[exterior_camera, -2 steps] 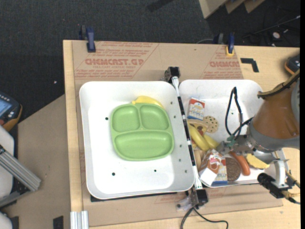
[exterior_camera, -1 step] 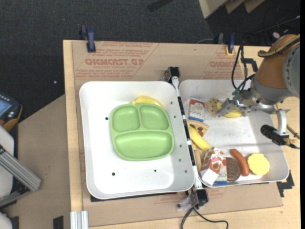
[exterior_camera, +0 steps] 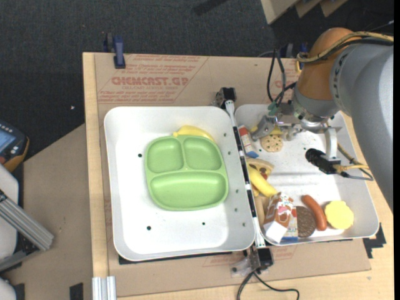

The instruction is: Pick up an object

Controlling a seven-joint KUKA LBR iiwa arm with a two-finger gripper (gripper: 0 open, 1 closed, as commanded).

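My gripper hangs over the far left part of the right bin, its fingers open and nothing between them. A round chocolate-chip cookie lies on the bin floor just in front of the fingertips, apart from them. A red-and-white tube lies to the cookie's left along the bin wall. Nearer the front lie a banana, a printed carton, a brown patty, a red sausage and a yellow round piece.
The left bin holds a green divided plate with a yellow object peeking out behind it. The arm's grey body covers the right bin's far right side. A blue clamp sits at the board's far left corner.
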